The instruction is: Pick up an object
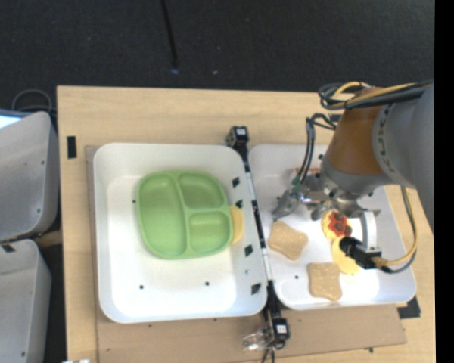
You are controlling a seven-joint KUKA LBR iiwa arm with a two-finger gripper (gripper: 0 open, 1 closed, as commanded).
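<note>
Green plastic catches our eye first: a divided plate (pixel 185 214) with three compartments sits in the left bin (pixel 110 278), and we take it as our landmark. Just off its right edge a sliver of something yellow (pixel 237 223) peeks out, touching the plate's rim, right by the seam where the two bins meet. Further right of the plate, across that seam, we see the right bin (pixel 276 165), and in it a tan, toast-like piece (pixel 287 241) lying flat, roughly level with the plate's lower half. Lower and further right of the plate lies a second tan slice (pixel 324 280), near the bin's front wall. Well to the right of the plate a yellow object (pixel 346 257) rests on the bin floor, partly covered by the arm's hardware, with a small red and orange item (pixel 337 223) just above it. Now the arm (pixel 363 138), grey with its orange band, reaches in on the far side from the plate, and the gripper (pixel 312 200) hangs over the right bin, just above the first tan piece. We cannot tell how its claw stands; the wrist and cables hide it. Nothing shows up held.
</note>
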